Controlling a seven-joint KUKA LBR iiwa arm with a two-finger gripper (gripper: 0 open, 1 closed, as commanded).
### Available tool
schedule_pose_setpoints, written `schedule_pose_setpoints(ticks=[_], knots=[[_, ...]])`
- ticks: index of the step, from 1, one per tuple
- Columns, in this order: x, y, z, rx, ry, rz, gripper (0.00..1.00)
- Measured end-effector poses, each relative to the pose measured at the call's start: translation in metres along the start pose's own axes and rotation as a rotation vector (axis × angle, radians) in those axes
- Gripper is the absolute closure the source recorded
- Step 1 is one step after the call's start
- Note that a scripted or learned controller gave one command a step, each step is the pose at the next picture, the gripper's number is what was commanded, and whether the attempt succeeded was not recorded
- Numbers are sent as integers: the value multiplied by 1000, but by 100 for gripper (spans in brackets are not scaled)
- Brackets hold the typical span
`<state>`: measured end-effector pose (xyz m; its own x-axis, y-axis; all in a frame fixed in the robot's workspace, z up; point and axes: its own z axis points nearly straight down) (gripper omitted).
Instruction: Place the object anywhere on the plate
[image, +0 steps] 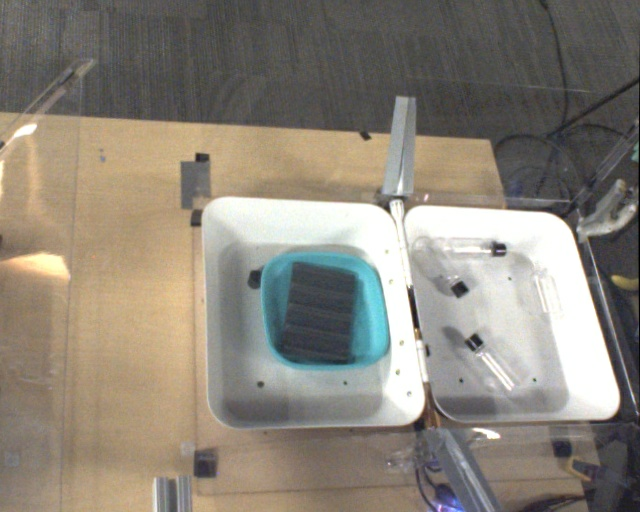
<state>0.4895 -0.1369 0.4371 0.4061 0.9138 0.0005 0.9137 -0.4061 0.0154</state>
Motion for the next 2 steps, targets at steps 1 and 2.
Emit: schedule_pose_setpoints(ticks=[1, 2], knots=[[-37, 16, 1, 3, -1, 135, 0], [-55, 23, 1, 4, -2, 269, 0]])
